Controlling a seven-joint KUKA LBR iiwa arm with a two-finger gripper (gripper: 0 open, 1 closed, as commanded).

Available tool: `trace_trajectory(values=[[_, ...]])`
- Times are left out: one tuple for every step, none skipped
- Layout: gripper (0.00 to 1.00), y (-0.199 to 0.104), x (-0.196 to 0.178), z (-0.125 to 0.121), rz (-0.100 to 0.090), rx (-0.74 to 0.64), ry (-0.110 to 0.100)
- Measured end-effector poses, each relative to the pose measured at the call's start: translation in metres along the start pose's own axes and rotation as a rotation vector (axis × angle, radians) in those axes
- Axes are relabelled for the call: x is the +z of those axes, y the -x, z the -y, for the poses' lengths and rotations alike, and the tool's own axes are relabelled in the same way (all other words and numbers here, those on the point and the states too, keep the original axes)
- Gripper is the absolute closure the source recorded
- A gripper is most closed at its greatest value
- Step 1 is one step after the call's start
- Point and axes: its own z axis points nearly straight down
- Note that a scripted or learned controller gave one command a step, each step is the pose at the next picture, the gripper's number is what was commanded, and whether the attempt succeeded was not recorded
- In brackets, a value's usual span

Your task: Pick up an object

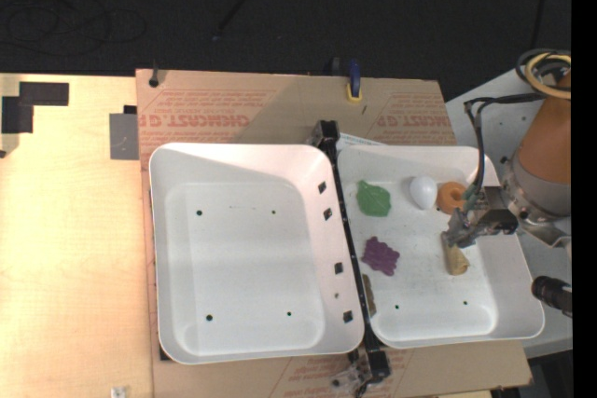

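So far, nothing lifted. Hand low in the right bin, directly above the tan piece, possibly touching; its opening cannot be told. Orange ring just behind it, white ball, green lump and purple lump to its left (none obstructing). Grasp and lift remain.

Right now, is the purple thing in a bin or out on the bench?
In. The purple thing lies on the floor of the right bin, near the divider, just below the green thing.
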Motion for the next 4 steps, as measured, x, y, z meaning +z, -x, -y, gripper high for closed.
trace_trajectory(values=[[1.00, -0.059, -0.024, -0.038, 0.000, -0.007, 0.005], [1.00, -0.116, -0.108, -0.030, -0.001, -0.008, 0.010], [1.00, -0.092, 0.001, -0.011, 0.001, 0.002, -0.009], [1.00, -0.082, 0.034, 0.021, 0.000, 0.001, -0.005]])
